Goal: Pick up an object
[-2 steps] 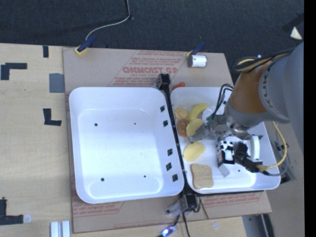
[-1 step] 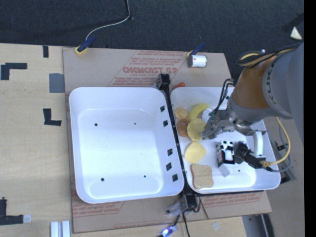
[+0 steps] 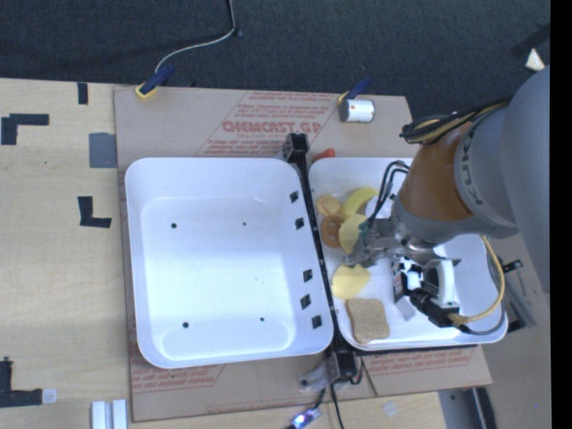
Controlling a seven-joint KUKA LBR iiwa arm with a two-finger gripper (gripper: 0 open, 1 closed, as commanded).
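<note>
The right bin holds several food-like items: a yellow piece near its far left, an orange-tan piece beside it, another yellow piece lower down, and a tan bread-like slice by the front wall. My gripper hangs low over the left part of this bin, between the upper yellow piece and the lower one. The wrist and orange band hide the bin's middle.
The left bin sits beside the right one, split from it by a black divider. Both rest on a cardboard sheet. A small metal cylinder and a yellow clip lie at the sheet's far edge.
</note>
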